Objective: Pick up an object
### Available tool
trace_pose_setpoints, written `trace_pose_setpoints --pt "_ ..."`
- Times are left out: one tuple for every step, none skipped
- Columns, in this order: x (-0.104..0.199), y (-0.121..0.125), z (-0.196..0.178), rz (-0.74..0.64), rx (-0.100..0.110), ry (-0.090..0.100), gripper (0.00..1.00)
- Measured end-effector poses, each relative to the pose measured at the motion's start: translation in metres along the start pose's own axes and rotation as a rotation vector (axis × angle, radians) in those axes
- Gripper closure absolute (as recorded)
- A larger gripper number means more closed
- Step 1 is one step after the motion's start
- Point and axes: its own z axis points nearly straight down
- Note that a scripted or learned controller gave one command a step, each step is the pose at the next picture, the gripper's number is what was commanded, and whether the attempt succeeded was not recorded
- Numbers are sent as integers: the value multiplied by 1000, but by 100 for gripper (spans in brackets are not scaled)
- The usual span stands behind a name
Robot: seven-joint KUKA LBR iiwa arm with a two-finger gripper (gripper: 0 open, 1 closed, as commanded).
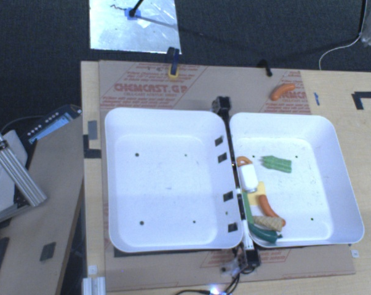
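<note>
The tool's state cannot be told from this view, so by my judgement the pick has not begun. Every candidate lies in the right shallow white plastic bin (333, 165), along its left wall: a green ridged toy vegetable (277, 163), a white block (249, 177), an orange sausage-shaped toy (268, 206).

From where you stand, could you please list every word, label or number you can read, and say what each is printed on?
"CHEMCAST GP": red print on the brown board under the white bins, behind the left bin.
More red print on the board behind the right bin: too blurred to read.
</note>
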Motion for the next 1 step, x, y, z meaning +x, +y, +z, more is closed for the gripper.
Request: trace_pose_setpoints --pt "-74 30 5 7 12 0 100"
